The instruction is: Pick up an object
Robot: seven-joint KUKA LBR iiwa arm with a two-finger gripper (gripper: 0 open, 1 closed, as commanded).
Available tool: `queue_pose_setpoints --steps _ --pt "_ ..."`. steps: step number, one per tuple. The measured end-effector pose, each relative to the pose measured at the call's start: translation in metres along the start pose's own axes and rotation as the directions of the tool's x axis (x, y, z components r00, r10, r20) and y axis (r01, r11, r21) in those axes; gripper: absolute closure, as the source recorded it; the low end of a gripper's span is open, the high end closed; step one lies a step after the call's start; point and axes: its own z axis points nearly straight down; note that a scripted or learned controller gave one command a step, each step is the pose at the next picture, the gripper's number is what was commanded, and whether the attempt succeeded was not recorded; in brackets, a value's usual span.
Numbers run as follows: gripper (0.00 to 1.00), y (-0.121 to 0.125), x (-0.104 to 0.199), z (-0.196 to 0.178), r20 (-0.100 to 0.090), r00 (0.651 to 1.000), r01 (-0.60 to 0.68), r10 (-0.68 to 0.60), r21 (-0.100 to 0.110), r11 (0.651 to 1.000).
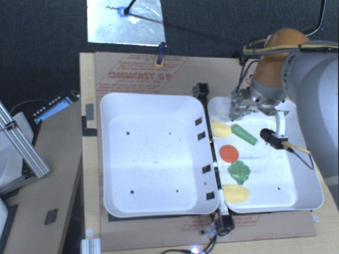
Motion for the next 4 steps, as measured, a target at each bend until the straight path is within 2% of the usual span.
queue_pose_setpoints --steps 1,2,3,4 --pt "1.00 0.001 0.073 -0.127 -0.002 1.000 0.004 -0.004 -0.005 1.000" --pt "1.00 0.002 0.128 -0.250 -0.003 1.000 0.004 -0.004 -0.011 1.000" --pt "1.00 0.002 0.235 -0.315 -0.006 1.000 0.008 -0.008 -0.003 1.000" --pt "1.00 0.002 0.274 -0.352 -0.003 1.000 0.002 -0.002 0.001 1.000"
